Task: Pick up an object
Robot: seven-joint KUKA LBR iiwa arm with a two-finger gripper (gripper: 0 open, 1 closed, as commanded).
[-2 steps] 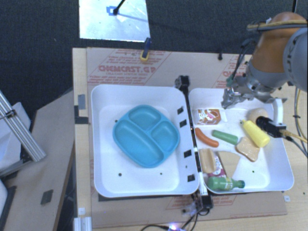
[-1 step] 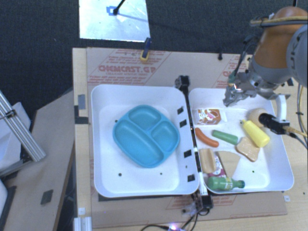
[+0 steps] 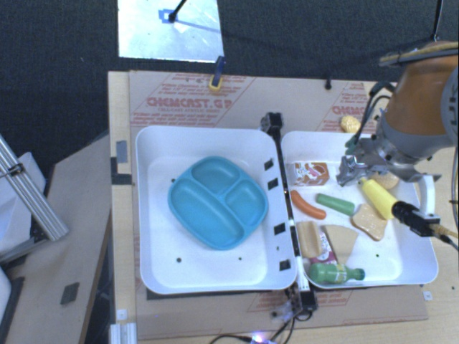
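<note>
My gripper [image 3: 349, 170] hangs over the shallow white right-hand bin [image 3: 403, 258], close to its far edge and roughly midway across. Spread or clamped: cannot tell from this slant. The things to pick all lie in this bin. A flat red-and-white printed packet [image 3: 310, 172] sits just beside me, toward the far corner by the inner edge shared with the other bin. Nearer the middle are an orange-red sausage [image 3: 307, 204], lying aslant, and a green rod-shaped piece [image 3: 336, 204] just beside it, the two apart. A yellow banana-like cylinder [image 3: 378, 198] lies slanted below my wrist, toward the outer edge. A brown-crusted toast slice [image 3: 369, 223] sits at its lower end; touching or not, cannot tell. Along the inner edge is a tan bread-like slab [image 3: 308, 239], with a pale tan wedge [image 3: 345, 239] beside it. At the near edge, a green plastic bottle [image 3: 336, 272] lies on its side. The shallow white left-hand bin [image 3: 165, 264] carries a light blue three-compartment plastic plate [image 3: 217, 201], about central, turned askew to the bin's edges.
</note>
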